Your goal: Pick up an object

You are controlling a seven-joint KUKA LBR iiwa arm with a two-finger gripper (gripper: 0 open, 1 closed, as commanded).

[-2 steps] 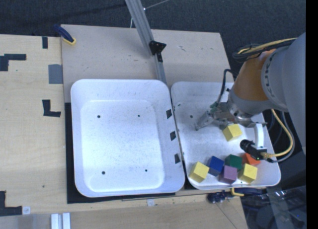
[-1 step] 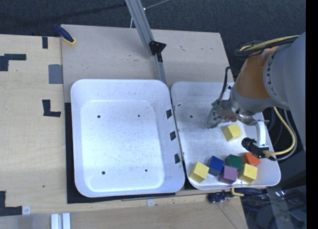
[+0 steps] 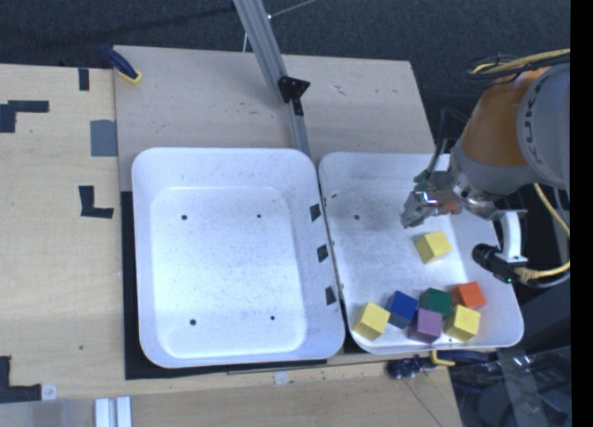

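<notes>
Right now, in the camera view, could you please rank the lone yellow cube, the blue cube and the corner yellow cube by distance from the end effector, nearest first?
Measured from the end effector:
1. Lone yellow cube, just below it, mid right bin.
2. Blue cube, in the cluster along the bin's near edge.
3. Corner yellow cube, leftmost of that cluster, beside the blue one.

Grey metal pole point(image 3: 262, 34) leaning over bench, blue-yellow clamp point(image 3: 121, 63) top left

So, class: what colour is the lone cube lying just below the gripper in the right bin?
Yellow. The lone cube shows best in the camera view, below the gripper.
</notes>
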